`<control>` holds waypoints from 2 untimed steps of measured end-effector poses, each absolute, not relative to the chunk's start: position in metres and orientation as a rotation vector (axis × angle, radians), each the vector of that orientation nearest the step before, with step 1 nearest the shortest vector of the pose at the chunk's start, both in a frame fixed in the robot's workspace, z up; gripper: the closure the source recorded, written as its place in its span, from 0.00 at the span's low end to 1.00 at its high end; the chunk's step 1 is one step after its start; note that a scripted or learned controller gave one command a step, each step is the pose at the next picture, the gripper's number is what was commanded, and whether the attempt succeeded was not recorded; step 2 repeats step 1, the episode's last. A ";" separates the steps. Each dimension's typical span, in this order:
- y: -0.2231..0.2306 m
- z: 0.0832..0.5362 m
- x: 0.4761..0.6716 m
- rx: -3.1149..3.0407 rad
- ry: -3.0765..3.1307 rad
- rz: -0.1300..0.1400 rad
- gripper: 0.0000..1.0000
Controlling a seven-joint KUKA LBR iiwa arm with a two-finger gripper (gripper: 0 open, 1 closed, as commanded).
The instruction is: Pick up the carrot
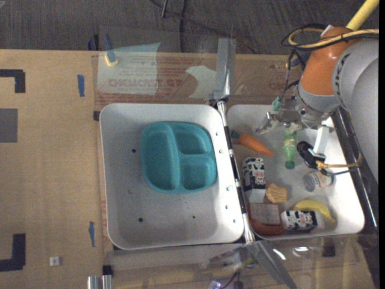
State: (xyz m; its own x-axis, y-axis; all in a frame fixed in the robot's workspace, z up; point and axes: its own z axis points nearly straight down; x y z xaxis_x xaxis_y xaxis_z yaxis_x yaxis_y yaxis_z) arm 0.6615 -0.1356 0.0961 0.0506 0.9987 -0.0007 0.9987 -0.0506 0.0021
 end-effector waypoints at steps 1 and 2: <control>-0.136 0.096 0.661 2.276 2.163 0.001 0.00; -0.136 0.096 0.661 2.276 2.163 0.001 0.00</control>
